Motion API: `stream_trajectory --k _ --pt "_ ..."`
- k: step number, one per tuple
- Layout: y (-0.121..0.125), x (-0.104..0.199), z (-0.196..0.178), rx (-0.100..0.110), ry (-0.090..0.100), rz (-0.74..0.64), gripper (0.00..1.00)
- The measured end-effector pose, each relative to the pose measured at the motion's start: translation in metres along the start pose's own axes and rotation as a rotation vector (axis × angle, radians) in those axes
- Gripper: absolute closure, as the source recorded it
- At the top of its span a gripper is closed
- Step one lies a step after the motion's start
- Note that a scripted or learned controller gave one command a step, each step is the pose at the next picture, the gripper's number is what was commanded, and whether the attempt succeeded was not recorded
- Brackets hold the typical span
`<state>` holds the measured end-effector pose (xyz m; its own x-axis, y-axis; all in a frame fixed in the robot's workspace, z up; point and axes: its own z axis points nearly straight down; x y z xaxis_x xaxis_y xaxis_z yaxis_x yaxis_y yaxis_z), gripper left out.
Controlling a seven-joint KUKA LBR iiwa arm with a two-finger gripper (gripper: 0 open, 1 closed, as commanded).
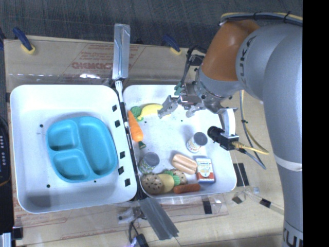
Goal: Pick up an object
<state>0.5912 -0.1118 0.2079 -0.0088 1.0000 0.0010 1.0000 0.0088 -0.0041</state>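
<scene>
The gripper (178,108) hovers over the right bin (226,176), jaws apart and empty; next it must descend onto the banana (149,109).

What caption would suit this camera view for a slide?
KUKA arm's open hand hovers over the right bin of toy food near a banana; blue tray in the left bin.

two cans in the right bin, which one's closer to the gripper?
The can standing alone mid-bin, just below the gripper. The other can sits farther away at the bin's left wall, under the carrot and beside the cookie.
</scene>
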Motion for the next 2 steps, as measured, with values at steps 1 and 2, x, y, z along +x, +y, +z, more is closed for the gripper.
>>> stream_trajectory --k 1,2 --pt "-0.056 -0.038 0.094 0.006 0.000 0.071 0.00" --pt "-0.114 -0.062 0.116 -0.003 0.002 0.001 0.00"
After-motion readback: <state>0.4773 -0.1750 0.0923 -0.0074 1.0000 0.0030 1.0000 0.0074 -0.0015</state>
